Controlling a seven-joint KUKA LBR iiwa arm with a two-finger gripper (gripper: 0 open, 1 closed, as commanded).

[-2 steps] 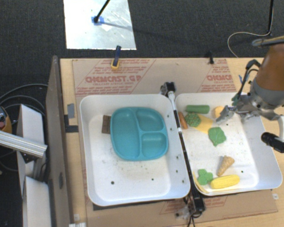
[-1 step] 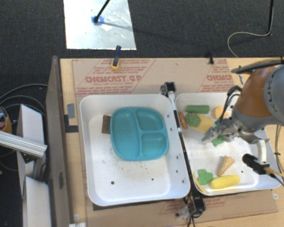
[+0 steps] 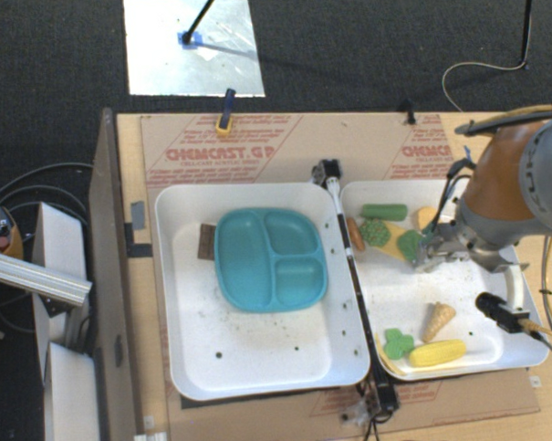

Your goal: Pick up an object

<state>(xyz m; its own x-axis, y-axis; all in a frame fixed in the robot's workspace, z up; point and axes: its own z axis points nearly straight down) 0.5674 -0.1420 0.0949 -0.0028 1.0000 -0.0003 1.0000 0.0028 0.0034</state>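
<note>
Gripper (image 3: 422, 257) sits low in the right bin (image 3: 465, 367), seemingly touching a green toy (image 3: 409, 244); its grip state I cannot tell.

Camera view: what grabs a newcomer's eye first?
The teal divided plate lies in the middle of the left bin. The grey and orange arm reaches in from the right, its pincer low among toy foods at the back of the right bin. A yellow corn cob lies near that bin's front edge.

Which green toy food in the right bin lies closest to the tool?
The round green piece beside the tool; the long green one lies at the bin's far edge.
</note>
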